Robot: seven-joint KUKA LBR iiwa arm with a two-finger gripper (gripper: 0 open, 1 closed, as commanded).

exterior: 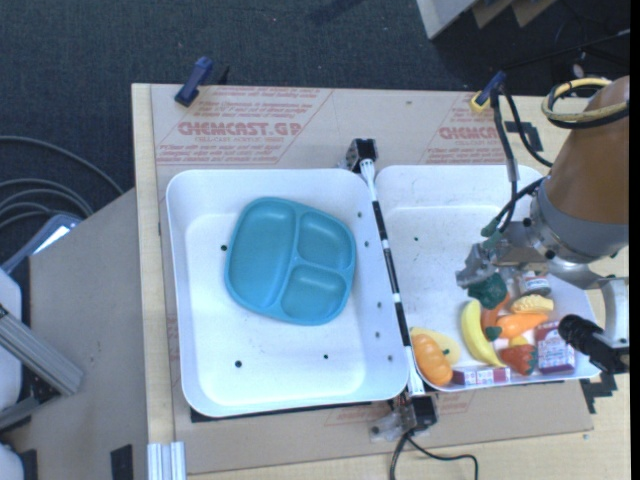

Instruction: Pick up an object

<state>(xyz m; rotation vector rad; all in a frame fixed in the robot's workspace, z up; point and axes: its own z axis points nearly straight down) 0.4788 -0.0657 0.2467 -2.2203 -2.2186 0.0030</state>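
A pile of toy foods lies in the front right corner of the right bin. It holds a yellow banana, an orange pepper, an orange carrot, a dark green piece and a red carton. My gripper hangs low over the back edge of the pile, right above the dark green piece and close to it. The wrist covers the gripper's tips, and I cannot tell whether it touches the green piece.
A blue divided plate lies in the left bin. A black-and-white divider rail runs between the bins. The arm's grey body looms over the right bin's far right side. Cables trail over its back rim.
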